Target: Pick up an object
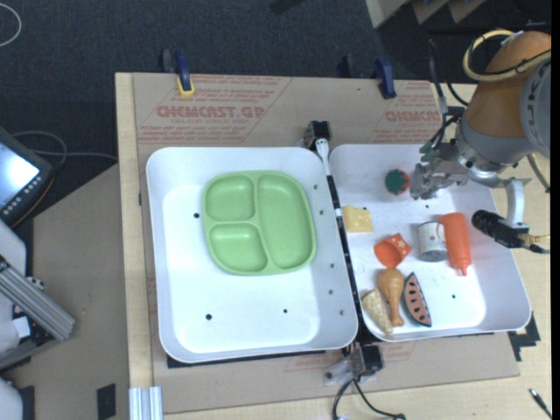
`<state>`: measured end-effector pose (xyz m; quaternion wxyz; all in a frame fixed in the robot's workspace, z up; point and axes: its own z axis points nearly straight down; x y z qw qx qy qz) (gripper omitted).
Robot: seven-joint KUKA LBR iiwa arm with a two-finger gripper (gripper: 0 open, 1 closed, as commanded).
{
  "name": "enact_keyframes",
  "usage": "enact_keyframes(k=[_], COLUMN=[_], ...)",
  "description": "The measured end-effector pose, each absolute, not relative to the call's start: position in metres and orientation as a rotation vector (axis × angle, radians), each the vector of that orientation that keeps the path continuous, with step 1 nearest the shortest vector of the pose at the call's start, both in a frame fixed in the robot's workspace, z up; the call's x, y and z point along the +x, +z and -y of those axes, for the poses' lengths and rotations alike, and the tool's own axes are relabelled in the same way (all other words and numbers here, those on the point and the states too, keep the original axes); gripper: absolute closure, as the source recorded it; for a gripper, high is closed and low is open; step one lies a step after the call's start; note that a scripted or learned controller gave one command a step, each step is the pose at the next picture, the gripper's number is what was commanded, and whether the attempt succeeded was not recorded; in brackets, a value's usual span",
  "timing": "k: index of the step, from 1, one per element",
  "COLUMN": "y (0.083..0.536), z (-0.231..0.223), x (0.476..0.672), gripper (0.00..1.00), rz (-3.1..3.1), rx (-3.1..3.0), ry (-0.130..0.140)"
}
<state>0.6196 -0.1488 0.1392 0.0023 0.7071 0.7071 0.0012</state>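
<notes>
bins [175, 234] 2, green plate [260, 222] 1, toy foods [420, 261] about 8, gripper [426, 185] 1

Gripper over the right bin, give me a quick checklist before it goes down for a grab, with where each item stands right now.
1. Gripper above the right white bin: ok.
2. Small round green and red toy just beside the gripper, not held: ok as nearest target.
3. Jaws open or shut: cannot tell.
4. Silver metal can touching the orange carrot-shaped toy: not ok for a clean single grab.
5. Green divided plate sits in the left white bin, away from the arm: ok.
</notes>
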Motion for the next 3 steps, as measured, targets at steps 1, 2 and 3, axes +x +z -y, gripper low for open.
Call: enact_keyframes(k=[1, 2, 3], y=[0.203, 0.227, 0.217], z=[0.154, 0.154, 0.103], x=[0.625, 0.626, 0.614], gripper=[1.0, 1.0, 1.0], rz=[-2.216, -2.219, -2.23], rx=[2.215, 2.216, 2.219], ry=[0.007, 0.004, 0.0])
